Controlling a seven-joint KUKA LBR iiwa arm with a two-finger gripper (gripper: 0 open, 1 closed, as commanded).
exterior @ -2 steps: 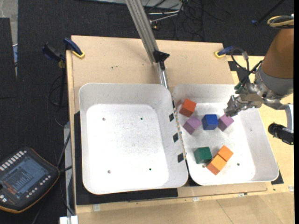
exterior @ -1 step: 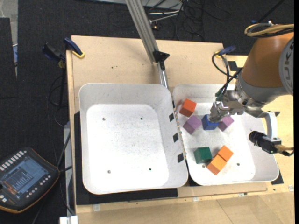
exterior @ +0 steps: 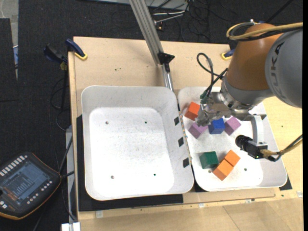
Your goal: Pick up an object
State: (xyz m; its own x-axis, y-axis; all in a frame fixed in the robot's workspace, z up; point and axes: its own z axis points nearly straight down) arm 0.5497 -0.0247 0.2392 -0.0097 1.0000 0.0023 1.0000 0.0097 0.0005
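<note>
Blue block [exterior: 217, 125] sits centre-right in the right bin [exterior: 274, 177]; gripper [exterior: 208, 117] hovers just left; finger state unclear.

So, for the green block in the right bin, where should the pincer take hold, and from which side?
Probably straight from above, closing on two opposite flat side faces of the green block. It lies flat on the floor of the right bin, with bare floor to its left. An orange block sits close on its right, so the other pair of faces looks safer.
</note>
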